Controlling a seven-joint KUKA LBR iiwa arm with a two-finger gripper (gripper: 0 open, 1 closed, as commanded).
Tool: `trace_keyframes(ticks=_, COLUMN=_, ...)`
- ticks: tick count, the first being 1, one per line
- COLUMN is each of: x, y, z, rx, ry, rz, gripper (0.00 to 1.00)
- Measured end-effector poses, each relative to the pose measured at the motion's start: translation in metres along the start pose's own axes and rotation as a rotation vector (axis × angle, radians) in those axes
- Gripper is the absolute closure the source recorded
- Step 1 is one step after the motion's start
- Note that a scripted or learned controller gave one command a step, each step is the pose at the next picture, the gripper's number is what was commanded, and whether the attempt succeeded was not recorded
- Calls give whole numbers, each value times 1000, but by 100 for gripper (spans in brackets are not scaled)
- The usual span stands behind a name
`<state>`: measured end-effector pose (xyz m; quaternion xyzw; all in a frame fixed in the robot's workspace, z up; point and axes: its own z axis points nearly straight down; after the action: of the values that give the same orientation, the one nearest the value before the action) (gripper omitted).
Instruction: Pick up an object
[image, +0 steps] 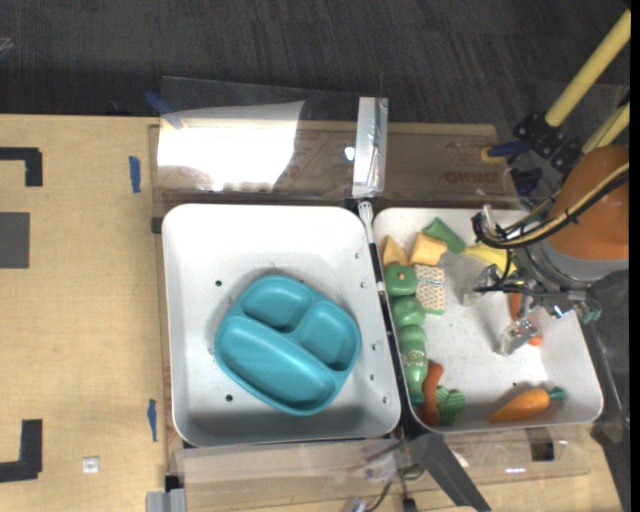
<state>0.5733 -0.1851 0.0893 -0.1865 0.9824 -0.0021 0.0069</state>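
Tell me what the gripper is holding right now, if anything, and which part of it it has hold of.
It cannot be told. The gripper is low in the right bin, with something small and orange-red beside its tip, but the view is too blurred to show a hold.

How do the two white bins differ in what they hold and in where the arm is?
The left bin holds one big teal divided plate; the right bin holds many small toy foods, such as a carrot and green pieces.
The gripper hangs over the right bin, not the left bin.
The plate sits mid-bin; the right bin's pieces crowd its left wall and corners.
Both bins are shallow, white and round-cornered.
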Motion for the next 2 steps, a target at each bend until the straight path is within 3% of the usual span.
trace_keyframes(ticks=1, x=-12, y=-44, z=2, rx=-4, ry=2, rz=-79, gripper=0)
trace_keyframes(ticks=2, x=10, y=-36, z=1, rx=-3, ry=5, rz=-152, gripper=0)
